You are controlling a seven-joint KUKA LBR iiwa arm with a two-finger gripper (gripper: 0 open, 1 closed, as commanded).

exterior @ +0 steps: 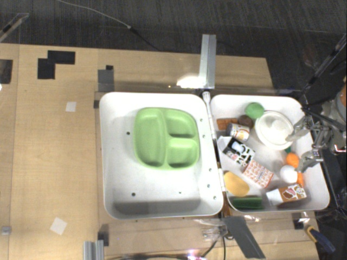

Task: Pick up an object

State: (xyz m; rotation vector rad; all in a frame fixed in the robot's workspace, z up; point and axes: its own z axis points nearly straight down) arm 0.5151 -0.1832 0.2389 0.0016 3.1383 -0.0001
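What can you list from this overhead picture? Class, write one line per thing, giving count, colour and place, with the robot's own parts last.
White bins: two, white, side by side on the bench.
Divided plate: one, light green, in the left bin.
White bowl: one, white, upper part of the right bin.
Green ball: one, green, top of the right bin beside the bowl.
Orange ball: one, orange, right side of the right bin.
White egg: one, white, just below the orange ball.
Patterned packet: one, red and white, middle of the right bin.
Gripper: one, grey metal, over the right bin's right edge.
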